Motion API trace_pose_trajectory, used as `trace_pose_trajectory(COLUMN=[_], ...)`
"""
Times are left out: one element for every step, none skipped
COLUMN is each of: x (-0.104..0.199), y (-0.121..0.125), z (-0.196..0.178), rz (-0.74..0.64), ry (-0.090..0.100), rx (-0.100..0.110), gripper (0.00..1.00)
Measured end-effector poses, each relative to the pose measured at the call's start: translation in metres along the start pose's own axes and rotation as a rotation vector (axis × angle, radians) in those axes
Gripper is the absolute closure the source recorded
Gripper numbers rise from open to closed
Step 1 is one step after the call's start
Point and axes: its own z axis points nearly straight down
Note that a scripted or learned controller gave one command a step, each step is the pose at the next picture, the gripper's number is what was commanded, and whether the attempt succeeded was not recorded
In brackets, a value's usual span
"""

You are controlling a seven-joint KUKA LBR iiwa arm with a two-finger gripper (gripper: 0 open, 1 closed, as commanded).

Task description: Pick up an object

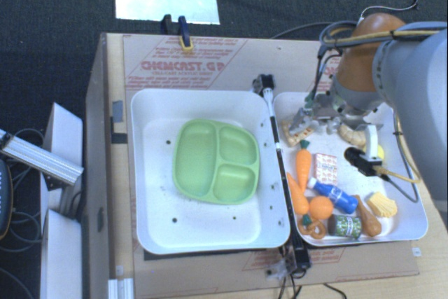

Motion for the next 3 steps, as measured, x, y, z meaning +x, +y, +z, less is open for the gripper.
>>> trace_pose_trajectory(x=[0.021,0.004,-0.002], y=[-0.058,-0.069,-0.062], z=[-0.083,-0.019,0.014], rz=[0.005,0.006,0.006], ry=[0.001,0.001,-0.001], rx=[0.000,0.006,-0.003], gripper=[0.00,0.00,0.00])
